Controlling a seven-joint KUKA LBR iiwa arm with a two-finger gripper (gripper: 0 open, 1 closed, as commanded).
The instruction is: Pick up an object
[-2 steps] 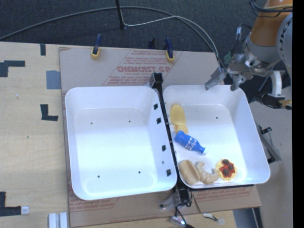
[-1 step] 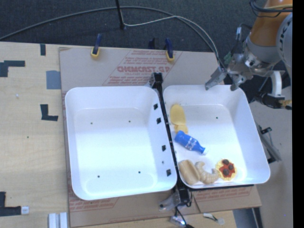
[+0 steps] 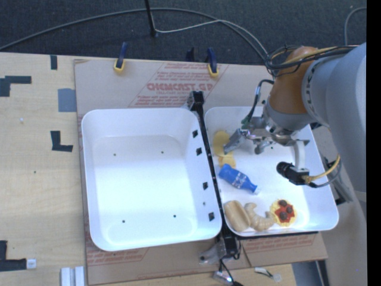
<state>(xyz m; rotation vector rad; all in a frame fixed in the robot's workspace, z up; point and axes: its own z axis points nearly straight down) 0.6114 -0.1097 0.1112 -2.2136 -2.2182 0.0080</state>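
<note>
You've got the arm coming in from the right with the claw (image 3: 248, 137) low in the right bin (image 3: 321, 213), fingers spread apart and gripping nothing, tips just beside the yellow piece (image 3: 222, 143) by the divider wall. The blue bottle (image 3: 237, 179) lies on its side mid-bin near that wall, long axis running diagonal, cap end pointing toward the bin's near-right corner. Along the near edge sit a tan bread-like piece (image 3: 244, 215) and a small pizza toy (image 3: 284, 212). The left bin (image 3: 98, 130) on the worktop (image 3: 36, 177) offers wide open floor.
</note>
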